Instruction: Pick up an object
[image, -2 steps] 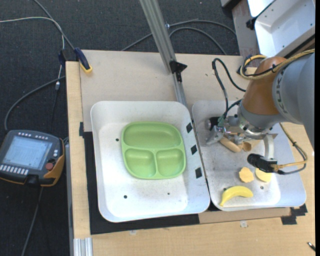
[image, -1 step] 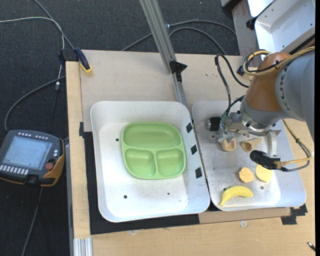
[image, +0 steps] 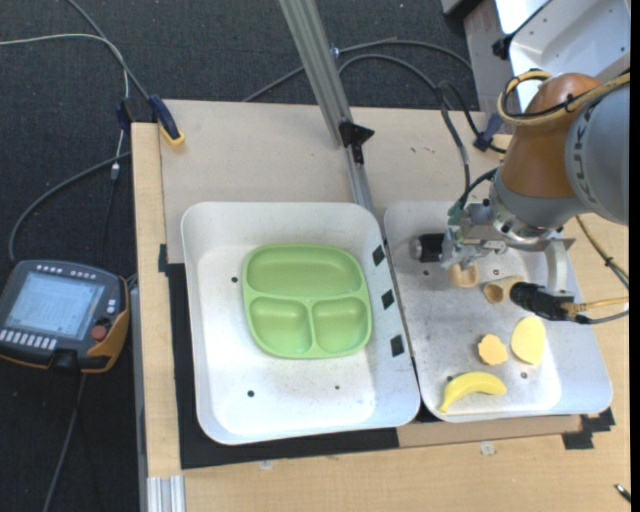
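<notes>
We see three candidates for picking in the right bin (image: 590, 385): a banana (image: 472, 387) near the front edge, an orange piece (image: 491, 350) just behind it, and a yellow piece (image: 529, 340) beside that. All lie loose on the bin floor, apart from the gripper (image: 470, 272), which hangs over the back half of the same bin; whether it is spread or pressed together we cannot tell, and nothing shows between its tips. The left bin (image: 215, 400) holds a green divided plate (image: 305, 300). We judge the task to be at the approach step: next the arm must shift toward the front of the bin, settle over one piece, and descend. Both bins rest on the surface (image: 250, 150).
</notes>
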